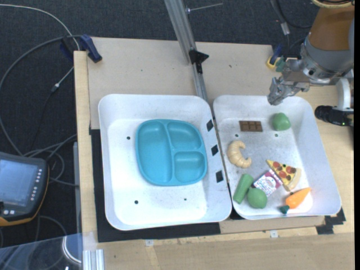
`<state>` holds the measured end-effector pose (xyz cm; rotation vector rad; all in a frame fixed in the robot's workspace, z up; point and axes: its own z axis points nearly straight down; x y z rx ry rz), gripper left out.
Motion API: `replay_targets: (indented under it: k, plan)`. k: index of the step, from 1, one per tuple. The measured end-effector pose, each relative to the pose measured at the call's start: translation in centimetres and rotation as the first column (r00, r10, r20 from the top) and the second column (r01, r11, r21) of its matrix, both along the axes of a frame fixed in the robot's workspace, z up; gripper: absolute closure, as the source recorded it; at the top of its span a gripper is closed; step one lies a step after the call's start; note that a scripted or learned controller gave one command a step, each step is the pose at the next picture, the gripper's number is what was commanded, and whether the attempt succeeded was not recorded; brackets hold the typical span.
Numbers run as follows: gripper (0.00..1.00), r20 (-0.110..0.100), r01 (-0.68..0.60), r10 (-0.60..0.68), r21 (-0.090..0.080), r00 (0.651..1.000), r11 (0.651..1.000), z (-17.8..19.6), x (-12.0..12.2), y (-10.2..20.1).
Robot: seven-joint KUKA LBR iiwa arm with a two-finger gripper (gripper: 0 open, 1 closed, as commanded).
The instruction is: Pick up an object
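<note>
Nothing is lifted yet: your gripper (277, 96) hangs just above the green ball (280, 121), its grip state impossible to tell; descent, grasp and lift remain.

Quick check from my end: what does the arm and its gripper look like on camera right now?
The arm has an orange band above a grey wrist section. Below it sits a grey metal gripper with a blocky body. A dark cable runs beside the arm.
</note>
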<state>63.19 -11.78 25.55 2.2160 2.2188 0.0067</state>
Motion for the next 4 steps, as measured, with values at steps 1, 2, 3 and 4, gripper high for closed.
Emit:
replay_targets:
  k: [1,2,3,4]
  plan:
    - [1.00,-0.009,-0.005,0.005,0.005,1.000,1.000,0.7,-1.5,5.5]
    - [1.00,-0.010,-0.006,0.006,0.004,1.000,1.000,0.9,-3.7,11.2]
    - [1.00,-0.011,-0.006,0.006,0.004,1.000,1.000,0.1,-4.7,17.1]
    - [1.00,-0.012,-0.003,0.003,0.002,1.000,1.000,-0.9,-7.2,21.0]
